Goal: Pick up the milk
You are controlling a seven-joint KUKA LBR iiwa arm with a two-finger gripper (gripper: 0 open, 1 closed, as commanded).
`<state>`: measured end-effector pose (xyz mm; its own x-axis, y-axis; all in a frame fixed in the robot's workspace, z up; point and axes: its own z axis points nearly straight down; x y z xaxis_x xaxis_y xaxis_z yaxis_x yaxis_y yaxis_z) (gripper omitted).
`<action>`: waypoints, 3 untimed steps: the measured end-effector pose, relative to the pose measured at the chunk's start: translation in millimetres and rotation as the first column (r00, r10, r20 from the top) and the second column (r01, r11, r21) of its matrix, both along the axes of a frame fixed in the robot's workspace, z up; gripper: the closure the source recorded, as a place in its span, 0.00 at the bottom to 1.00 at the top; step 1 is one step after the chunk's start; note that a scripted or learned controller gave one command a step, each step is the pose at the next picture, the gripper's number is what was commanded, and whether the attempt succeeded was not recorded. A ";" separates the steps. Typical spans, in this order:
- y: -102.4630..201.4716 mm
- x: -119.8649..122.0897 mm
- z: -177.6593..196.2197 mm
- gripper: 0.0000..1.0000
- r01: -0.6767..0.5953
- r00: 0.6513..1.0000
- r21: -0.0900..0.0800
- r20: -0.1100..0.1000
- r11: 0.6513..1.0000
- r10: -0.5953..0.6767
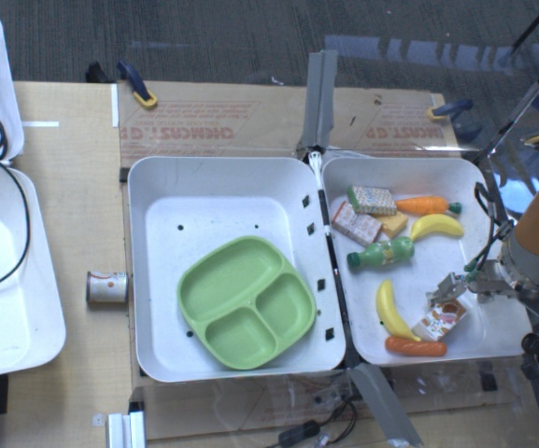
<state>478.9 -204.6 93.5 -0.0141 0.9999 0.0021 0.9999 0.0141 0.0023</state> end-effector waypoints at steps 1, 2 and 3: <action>-1.0 2.4 9.9 1.00 0.003 1.000 -0.004 0.007 1.000 -0.003; -0.6 0.6 8.7 0.00 0.003 1.000 -0.001 0.001 1.000 -0.003; 32.9 -1.4 -2.1 0.00 -0.095 0.995 -0.001 -0.004 0.995 0.095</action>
<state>477.5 -171.7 91.4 -0.1089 0.9941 0.0010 0.9941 0.1089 -0.0015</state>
